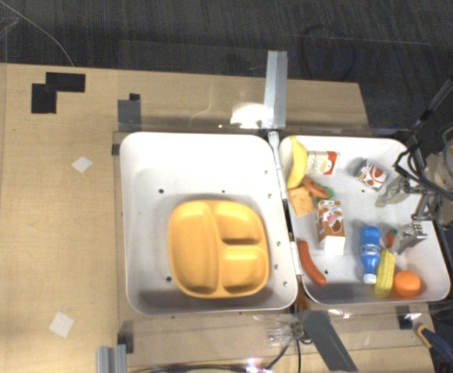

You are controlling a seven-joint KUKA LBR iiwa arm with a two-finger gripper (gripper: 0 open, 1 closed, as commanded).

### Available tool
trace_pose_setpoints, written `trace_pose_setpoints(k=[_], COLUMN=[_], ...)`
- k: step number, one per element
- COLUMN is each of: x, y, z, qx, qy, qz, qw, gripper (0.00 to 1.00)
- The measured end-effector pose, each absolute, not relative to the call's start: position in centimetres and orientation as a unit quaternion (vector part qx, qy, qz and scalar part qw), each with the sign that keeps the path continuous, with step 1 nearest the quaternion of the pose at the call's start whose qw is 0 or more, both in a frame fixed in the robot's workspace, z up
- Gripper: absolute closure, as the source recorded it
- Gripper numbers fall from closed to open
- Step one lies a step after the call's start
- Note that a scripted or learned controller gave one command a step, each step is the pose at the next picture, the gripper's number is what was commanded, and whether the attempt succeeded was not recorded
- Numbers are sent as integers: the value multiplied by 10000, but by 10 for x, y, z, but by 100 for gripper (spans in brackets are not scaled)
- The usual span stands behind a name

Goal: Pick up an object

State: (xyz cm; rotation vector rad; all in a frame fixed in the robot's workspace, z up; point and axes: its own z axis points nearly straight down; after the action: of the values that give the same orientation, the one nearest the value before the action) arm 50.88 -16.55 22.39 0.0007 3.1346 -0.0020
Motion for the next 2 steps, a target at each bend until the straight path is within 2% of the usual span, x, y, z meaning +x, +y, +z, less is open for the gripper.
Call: trace_pose_setpoints(k=[1,2], x=[524,600], y=[-170,-170], z=[90,89], qx=[848,2809], qy=[9964,9597], qz=[-13,10], qw=[85,54], gripper=[0,0])
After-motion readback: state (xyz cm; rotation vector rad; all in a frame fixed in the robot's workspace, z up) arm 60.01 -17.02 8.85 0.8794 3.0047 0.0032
